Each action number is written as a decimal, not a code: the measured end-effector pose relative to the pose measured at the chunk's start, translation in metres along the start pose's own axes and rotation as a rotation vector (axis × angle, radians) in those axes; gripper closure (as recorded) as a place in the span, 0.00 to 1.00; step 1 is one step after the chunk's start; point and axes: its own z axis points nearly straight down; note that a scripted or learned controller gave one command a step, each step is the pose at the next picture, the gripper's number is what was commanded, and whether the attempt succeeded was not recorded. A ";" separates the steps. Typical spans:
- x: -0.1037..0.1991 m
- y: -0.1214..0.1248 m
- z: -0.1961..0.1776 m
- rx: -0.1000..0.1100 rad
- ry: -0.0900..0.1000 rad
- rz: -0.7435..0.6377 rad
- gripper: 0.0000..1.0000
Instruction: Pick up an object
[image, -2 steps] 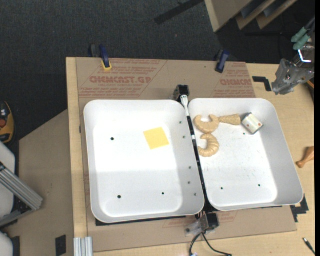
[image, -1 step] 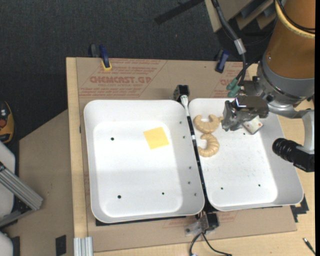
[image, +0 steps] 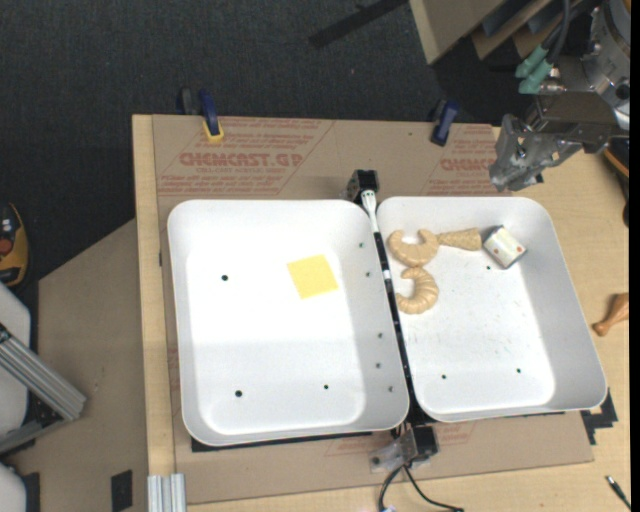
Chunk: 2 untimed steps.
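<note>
A flat yellow square (image: 313, 276) lies in the left bin (image: 200, 330), a little back of its middle. Toward the back of the right bin (image: 560, 340) are two tan curled pieces (image: 412, 246) (image: 420, 290), a tan elongated piece (image: 460, 238) and a small white block (image: 503, 246) with a red dot. My gripper (image: 518, 165) hangs at the top right, over the brown board just behind the right bin's back rim. It is apart from all the objects, and the white block is nearest to it.
Two blue clamps (image: 209, 110) (image: 444, 120) hold the brown board's back edge. A black clip (image: 362, 185) sits at the back where the bins meet. A wooden piece (image: 610, 318) pokes in at the right edge. Cables (image: 405, 470) trail at the front.
</note>
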 end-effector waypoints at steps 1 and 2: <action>0.029 0.034 0.182 0.034 -0.005 0.002 1.00; 0.083 0.043 0.277 0.030 -0.003 -0.003 1.00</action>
